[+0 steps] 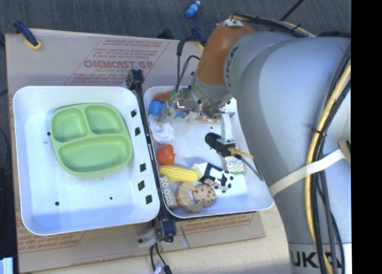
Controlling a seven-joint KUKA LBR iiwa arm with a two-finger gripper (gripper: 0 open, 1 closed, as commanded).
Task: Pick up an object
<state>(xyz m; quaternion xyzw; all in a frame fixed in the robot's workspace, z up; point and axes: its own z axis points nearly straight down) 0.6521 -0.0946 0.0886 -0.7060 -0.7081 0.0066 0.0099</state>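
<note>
The bench carries two white bins; the right bin (253,198) at frame centre holds the clutter. The gripper (179,104) sits low at its upper end, beside a blue object (156,108) and white cloth (162,131). Jaw state: cannot tell. No object appears lifted; grasp and lift remain. Corn (178,174) and cookie (202,195) lie lower; a green plate (91,137) occupies the left bin.

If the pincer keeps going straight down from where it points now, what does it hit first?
Most likely the white crumpled item beside the blue object in the right bin; the pincer hangs just above them, though depth is unclear.
</note>
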